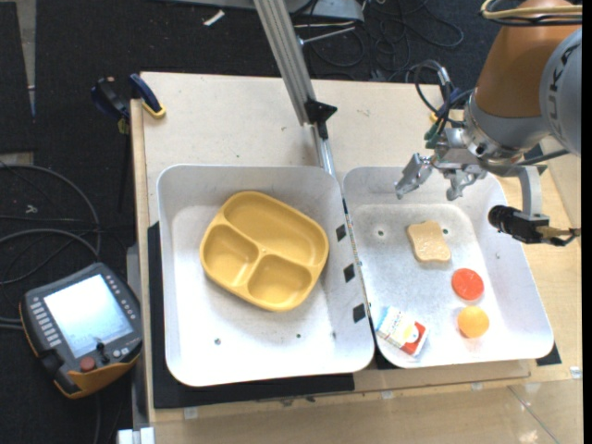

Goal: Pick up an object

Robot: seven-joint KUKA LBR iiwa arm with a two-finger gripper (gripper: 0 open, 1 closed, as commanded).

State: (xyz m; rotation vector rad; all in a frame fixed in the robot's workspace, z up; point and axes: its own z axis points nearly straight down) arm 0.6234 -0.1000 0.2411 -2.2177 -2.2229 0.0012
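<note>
Bread (pixel 428 242) lies in the right bin (pixel 518 340), near the frame's middle right. Just above it, the gripper (pixel 435 181) hangs spread wide, holding nothing. Nothing is picked up yet; grabbing and lifting remain.

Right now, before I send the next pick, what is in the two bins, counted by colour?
Yellow: 2, the divided tray in the left bin and the small ball in the right bin
Tan: 1, the bread slice
Red-orange: 1, the round disc
White and red: 1, the small carton
Total: 5

The gripper hangs open above the right bin's far end.
</note>
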